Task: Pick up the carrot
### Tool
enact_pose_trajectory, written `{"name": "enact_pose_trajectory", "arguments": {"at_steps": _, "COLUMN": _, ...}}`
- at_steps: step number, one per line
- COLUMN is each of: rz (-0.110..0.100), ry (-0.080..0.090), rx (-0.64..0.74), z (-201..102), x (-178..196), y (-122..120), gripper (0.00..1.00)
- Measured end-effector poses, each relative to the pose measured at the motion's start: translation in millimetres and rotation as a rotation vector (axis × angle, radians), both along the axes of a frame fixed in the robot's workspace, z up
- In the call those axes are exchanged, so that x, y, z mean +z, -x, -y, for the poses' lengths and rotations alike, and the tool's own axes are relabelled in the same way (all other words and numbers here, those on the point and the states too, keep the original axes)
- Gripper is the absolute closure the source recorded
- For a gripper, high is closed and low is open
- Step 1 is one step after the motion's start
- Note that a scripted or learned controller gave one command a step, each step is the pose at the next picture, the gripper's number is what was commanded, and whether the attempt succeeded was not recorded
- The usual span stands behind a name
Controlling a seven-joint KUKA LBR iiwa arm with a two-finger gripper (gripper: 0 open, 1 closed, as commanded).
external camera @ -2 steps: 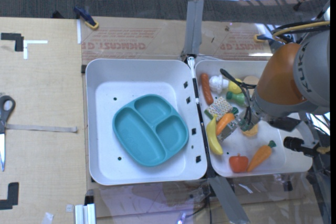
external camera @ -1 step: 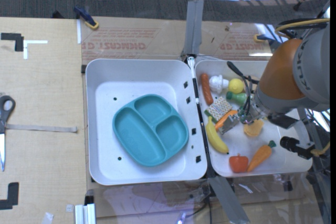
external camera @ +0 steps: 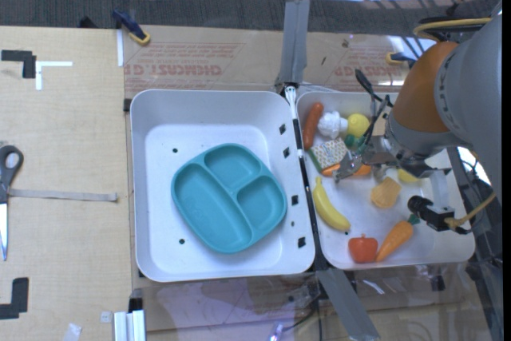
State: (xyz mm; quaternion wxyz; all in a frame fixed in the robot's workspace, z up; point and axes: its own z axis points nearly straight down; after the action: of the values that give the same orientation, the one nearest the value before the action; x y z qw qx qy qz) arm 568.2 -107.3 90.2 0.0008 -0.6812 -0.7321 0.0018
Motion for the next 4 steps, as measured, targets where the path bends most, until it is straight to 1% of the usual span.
{"name": "enact_pose_trajectory", "arguments": {"at_steps": 1, "rz": 0.000, "ry": 0.001, "rx": -0.345, "z": 33, "x": 0, "y": 10, "gripper": 0.00}}
{"name": "enact_pose_trajectory", "arguments": {"at_steps": 2, "rz": 0.000, "ry": 0.002, "rx": -0.605, "z": 29, "x": 0, "y": -5, "gripper": 0.00}}
{"name": "enact_pose_trajectory", "arguments": {"at_steps": 3, "rz": -0.006, "ry": 0.005, "rx": -0.599, "z": 29, "x": 7, "y": -4, "gripper": 1.00}}
{"name": "enact_pose_trajectory", "arguments": {"at_steps": 4, "rz": -0.006, "ry": 0.005, "rx": -0.600, "z": 29, "x": 7, "y": -4, "gripper": 0.00}}
